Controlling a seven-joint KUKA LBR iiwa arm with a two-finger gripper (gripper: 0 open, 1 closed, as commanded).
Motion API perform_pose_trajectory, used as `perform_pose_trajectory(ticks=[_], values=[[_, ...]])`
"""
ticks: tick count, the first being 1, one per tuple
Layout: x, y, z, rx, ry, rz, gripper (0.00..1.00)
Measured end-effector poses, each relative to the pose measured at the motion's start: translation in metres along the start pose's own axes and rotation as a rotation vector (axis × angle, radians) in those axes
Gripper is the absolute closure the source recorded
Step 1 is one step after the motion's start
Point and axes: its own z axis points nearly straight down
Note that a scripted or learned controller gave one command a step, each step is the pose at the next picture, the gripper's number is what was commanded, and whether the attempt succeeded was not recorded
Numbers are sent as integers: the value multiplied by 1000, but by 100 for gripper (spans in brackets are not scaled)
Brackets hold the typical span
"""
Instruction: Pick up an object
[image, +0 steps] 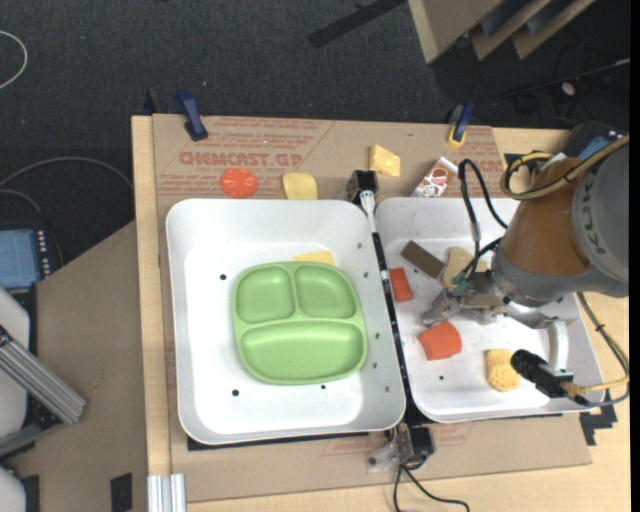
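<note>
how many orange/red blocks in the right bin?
2. A small block sits near the right bin's left wall; a bigger block lies lower, just below the gripper. The arm may hide more.

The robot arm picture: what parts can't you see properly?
- End effector, camera view: too small and dark to tell open from shut, or whether it touches the red block.
- Right bin, camera view: the arm covers its far right side.
- Yellow piece, camera view: partly tucked behind the green tray.
- Small carton, camera view: print too small to read.
</note>
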Motion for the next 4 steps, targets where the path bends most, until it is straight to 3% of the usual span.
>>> perform_pose_trajectory(ticks=[1, 2, 3, 4], values=[[-107, -62, -8, -7, 6, 2, 0], [-4, -38, -7, -7, 2, -10, 0], [-78, 4, -8, -15, -7, -2, 0], [-76, -60, -7, -3, 1, -1, 0]])
